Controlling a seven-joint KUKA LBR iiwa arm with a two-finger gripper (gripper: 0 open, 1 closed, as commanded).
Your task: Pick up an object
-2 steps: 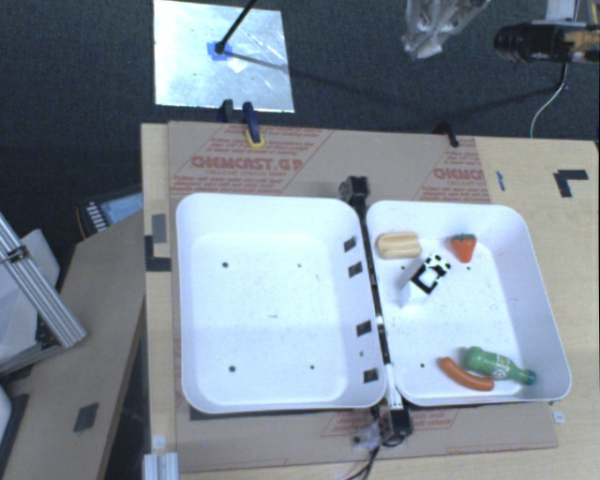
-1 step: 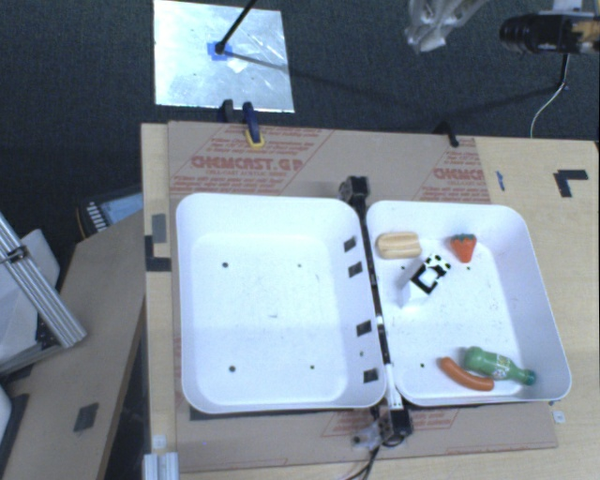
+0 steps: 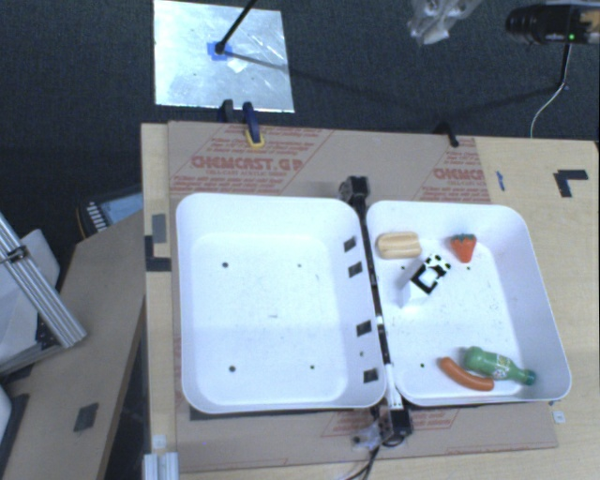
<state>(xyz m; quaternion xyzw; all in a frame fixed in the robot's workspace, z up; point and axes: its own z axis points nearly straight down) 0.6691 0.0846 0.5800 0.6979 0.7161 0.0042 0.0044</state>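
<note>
On the desk (image 3: 525,159) two white bins sit side by side, and all the loose things lie in the right bin (image 3: 539,281). Near its far edge we see a bun (image 3: 398,246) and, close by, a strawberry (image 3: 463,247), with a black-and-white block (image 3: 430,274) just in front of them. Near the front wall a green bottle (image 3: 500,365) lies touching a sausage (image 3: 466,375), both with their long axes running roughly left to right. Our tool (image 3: 439,19) hangs blurred at the top of the view, beyond the bins' far edge, and we cannot tell its state. From there the bun and strawberry are the nearest picks; we judge the bun easiest, standing apart from its neighbours.
</note>
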